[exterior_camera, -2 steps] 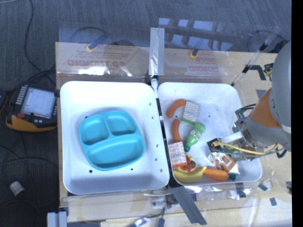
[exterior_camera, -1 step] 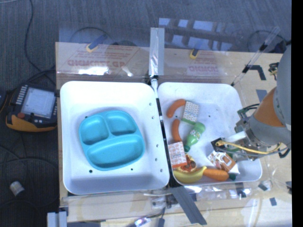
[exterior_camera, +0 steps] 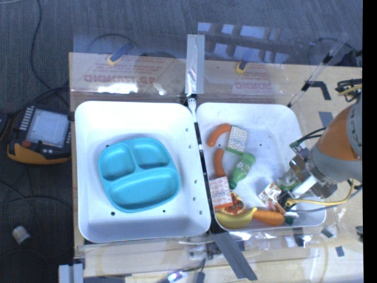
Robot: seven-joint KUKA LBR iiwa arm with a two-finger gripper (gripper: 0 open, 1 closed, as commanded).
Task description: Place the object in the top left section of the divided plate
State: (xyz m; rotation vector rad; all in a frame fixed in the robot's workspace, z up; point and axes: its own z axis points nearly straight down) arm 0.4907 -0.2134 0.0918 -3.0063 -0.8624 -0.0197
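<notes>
A blue divided plate (exterior_camera: 139,173) lies in the left bin (exterior_camera: 88,217), with two small sections at its far side and one large section nearer me. Nothing rests on the plate. My gripper (exterior_camera: 283,188) is low over the right bin (exterior_camera: 277,122), near its front right corner. A small white and orange packet (exterior_camera: 270,193) lies right at its tip; whether it is held is unclear. Just in front of the gripper lie an orange carrot (exterior_camera: 268,217) and a yellow banana (exterior_camera: 234,219).
The right bin also holds two orange sausages (exterior_camera: 219,133) (exterior_camera: 219,161), a pale waffle block (exterior_camera: 237,138), a green bottle (exterior_camera: 242,166) and a red and white box (exterior_camera: 219,191). A divider wall (exterior_camera: 200,158) separates the bins.
</notes>
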